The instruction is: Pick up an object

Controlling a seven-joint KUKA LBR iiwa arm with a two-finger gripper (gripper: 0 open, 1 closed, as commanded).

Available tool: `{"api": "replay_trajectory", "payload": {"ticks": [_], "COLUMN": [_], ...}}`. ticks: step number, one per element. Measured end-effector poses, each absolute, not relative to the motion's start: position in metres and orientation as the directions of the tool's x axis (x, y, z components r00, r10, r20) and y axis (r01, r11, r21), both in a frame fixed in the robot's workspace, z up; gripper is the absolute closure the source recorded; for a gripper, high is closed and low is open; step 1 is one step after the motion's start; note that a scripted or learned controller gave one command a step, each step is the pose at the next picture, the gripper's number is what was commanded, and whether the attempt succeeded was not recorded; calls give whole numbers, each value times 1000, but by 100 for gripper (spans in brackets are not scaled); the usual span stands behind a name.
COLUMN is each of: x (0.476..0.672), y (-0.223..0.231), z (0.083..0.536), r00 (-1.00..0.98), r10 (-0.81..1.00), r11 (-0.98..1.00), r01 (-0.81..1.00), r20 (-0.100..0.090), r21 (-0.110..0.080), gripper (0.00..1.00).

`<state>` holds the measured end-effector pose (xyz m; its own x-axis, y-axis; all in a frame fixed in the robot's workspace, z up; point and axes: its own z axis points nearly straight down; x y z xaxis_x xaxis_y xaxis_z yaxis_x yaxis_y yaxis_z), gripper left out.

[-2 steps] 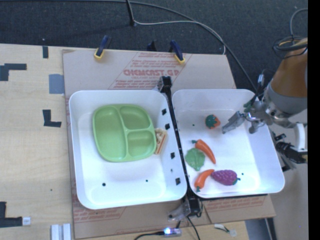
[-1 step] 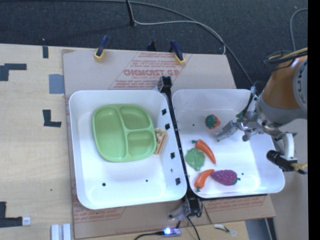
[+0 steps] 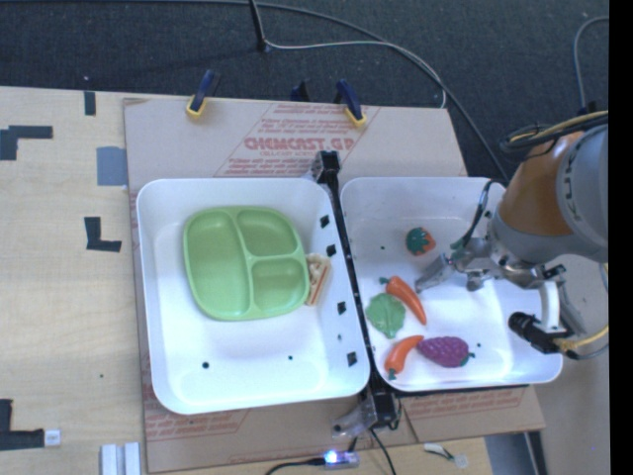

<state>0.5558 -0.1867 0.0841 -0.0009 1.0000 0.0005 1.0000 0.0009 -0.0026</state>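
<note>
Lay nearest: purple grapes, low in right bin. Hovered above-right of orange carrot, fingers spread wide, gripping nothing; carrot's long axis ran diagonally.

Fixed overhead camera — slanted, seemingly mid-distance — both bins framed.

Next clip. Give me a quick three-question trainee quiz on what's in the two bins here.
1. True or false: the green divided plate lies in the right bin.
2. Which item lies nearest the gripper: A) purple grapes B) green-topped red fruit C) green leafy vegetable
3. Fill in: beside the plate's right edge lies a ___ item.

Key: 1 false, it lies in the left bin. 2 B. 3 tan.
</note>
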Motion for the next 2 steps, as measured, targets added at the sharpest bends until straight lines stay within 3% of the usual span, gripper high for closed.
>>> {"api": "replay_trajectory", "payload": {"ticks": [1, 2], "x": [556, 564], "y": [-188, -189], "z": [95, 154], "r00": [-1, -1], "r10": [1000, 1000], "r11": [1, 1], "r01": [1000, 1000], "r20": [-1, 0], "r21": [-2, 2], "gripper": [100, 100]}}
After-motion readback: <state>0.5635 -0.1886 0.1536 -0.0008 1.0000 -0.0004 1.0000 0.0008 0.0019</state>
